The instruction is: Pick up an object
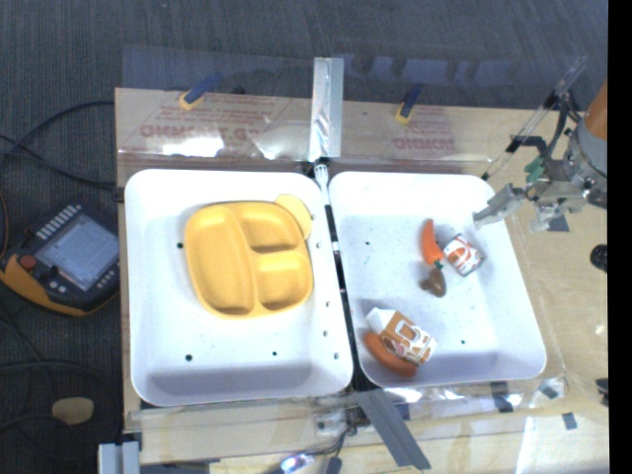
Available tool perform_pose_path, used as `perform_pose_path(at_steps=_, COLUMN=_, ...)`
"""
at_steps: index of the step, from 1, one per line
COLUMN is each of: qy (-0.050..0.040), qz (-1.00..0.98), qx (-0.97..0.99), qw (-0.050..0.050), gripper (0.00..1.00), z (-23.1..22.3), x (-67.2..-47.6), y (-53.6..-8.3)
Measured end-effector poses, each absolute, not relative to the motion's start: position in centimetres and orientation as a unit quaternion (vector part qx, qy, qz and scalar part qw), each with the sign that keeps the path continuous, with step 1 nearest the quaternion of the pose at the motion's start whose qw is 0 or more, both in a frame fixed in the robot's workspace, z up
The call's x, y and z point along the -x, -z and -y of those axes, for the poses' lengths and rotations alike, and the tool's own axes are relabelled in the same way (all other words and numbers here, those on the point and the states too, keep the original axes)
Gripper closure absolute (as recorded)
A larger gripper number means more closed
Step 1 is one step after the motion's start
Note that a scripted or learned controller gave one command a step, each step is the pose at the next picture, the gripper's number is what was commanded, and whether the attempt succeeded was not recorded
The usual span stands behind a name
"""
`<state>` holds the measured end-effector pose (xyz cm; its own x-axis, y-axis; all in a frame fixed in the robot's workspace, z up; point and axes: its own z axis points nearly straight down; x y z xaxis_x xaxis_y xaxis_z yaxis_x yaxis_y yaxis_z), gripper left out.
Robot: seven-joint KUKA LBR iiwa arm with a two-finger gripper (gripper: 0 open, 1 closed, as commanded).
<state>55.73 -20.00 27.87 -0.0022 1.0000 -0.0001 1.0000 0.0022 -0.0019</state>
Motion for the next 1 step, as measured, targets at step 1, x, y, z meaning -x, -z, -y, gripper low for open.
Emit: perform_pose_path(at_steps=1, qy=0.0037, qz=0.734, qx=0.679, qw=-0.01, gripper=0.0, z=18.84, x=-57.84, y=-13.16)
